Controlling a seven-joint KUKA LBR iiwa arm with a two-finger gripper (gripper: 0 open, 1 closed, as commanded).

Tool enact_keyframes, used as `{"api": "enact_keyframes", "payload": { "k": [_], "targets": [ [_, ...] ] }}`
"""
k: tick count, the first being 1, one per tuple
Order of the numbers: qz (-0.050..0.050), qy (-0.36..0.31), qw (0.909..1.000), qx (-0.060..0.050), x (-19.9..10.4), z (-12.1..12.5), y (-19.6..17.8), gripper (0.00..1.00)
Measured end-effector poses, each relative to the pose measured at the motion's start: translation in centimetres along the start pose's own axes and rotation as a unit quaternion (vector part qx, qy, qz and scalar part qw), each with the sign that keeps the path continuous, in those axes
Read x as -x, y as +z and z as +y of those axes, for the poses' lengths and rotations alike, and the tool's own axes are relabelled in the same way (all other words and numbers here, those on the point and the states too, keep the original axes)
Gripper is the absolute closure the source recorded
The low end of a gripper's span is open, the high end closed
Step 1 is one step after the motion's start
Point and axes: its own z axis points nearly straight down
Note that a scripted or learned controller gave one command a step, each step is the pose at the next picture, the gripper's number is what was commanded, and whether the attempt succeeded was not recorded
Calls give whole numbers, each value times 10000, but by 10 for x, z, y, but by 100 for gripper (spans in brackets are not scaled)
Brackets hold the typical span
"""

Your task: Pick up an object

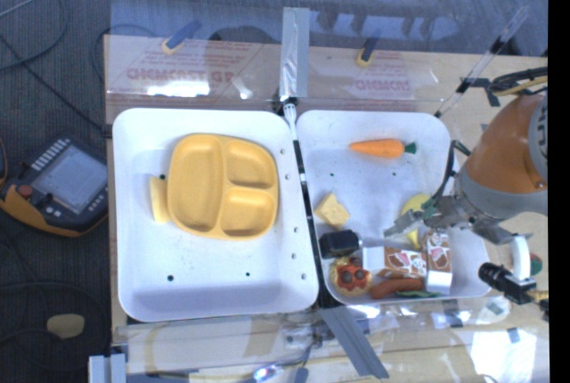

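Looking down from the overhead camera, you have two white bins side by side on the surface. The left bin (134, 283) carries a yellow divided plate (221, 185), sitting roughly in the middle, with a pale yellow piece (158, 199) tucked against its left edge. Nothing on that side is being worked.

The action is in the right bin (374, 125), where your arm (503, 163) comes in from the right, its orange band hanging over the bin's right rim. The hand (426, 219) is down low among the clutter at the bin's lower right, next to a small yellow object (414, 205) and just above a red-and-white carton (438, 254). Whether its fingers are spread or closed, I cannot tell you (the wrist and the toys around it mask the tips), and I see nothing clearly caught between them.

Your candidates are plenty: a toy carrot (381, 148) lies alone near the top of the bin, well apart from everything and probably the easiest pick. A wedge of cheese (333, 211) sits by the divider, a black block (338, 242) just below it, then a dark round item with orange spots (349, 276), a sausage (396, 287) and a second patterned carton (405, 262) packed along the bottom edge.

That crowding is likely why the hand drops in at the pile's upper edge: there it has a little room. My read is you're at the descent or grasp stage, with nothing lifted yet.
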Motion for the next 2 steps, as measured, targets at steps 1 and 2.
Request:
{"api": "enact_keyframes", "payload": {
  "k": [1, 2],
  "targets": [
    [9, -11, 10000, 15, -1, 2, -9, 100],
    [-74, -2339, 9722, 110, -4, -9, 16, 100]
  ]
}}
